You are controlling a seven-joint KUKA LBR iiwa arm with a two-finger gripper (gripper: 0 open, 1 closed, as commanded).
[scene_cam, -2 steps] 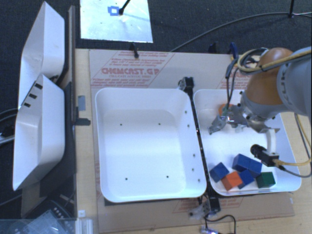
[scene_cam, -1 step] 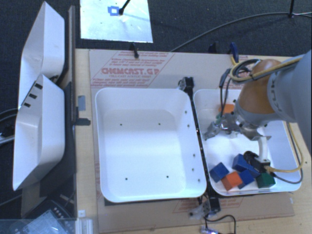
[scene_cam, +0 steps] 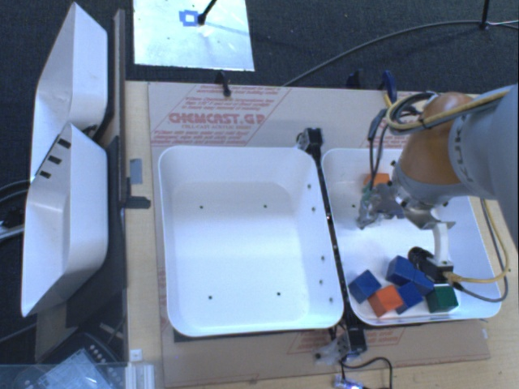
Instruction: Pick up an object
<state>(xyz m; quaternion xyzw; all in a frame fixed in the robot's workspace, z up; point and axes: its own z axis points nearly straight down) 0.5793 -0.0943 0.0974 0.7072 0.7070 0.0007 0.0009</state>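
My gripper (scene_cam: 371, 211) hangs low over the upper left part of the right bin (scene_cam: 478, 241), under the grey arm with its orange band. A small orange object (scene_cam: 378, 181) peeks out just behind it, touching or very close. A cluster of blocks lies at the bin's near edge: a blue block (scene_cam: 364, 284), an orange block (scene_cam: 388, 299), a larger blue block (scene_cam: 409, 274) and a green block (scene_cam: 442, 298). The cluster sits well below the gripper, apart from it.
The left bin (scene_cam: 243, 241) stands beside the right one, with a black divider strip (scene_cam: 324, 217) between them. A yellow-and-black cable (scene_cam: 474, 279) loops over the right bin's lower right corner. White trays (scene_cam: 65, 177) lean at the far left.
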